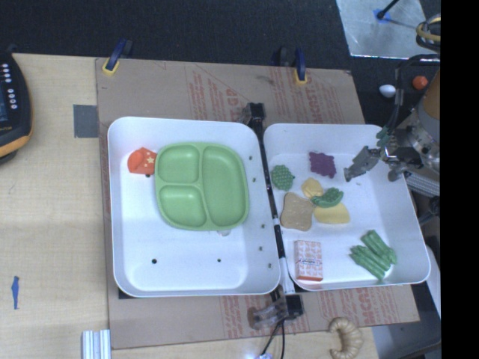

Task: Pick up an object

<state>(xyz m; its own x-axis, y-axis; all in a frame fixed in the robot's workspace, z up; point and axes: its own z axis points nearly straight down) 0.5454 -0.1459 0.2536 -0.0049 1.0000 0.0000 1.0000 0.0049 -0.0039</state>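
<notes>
Blue-and-yellow clamps (116,55) on the cardboard sheet (194,88), black controller (11,111) at the bench's left edge

At the right edge of the frame, the robot's grey metal arm (425,137) shows a bit of orange near its top. Its dark grey claw (362,164) is built of angular metal parts, with a small green patch at the wrist and pale silvery fittings beside it.
</notes>
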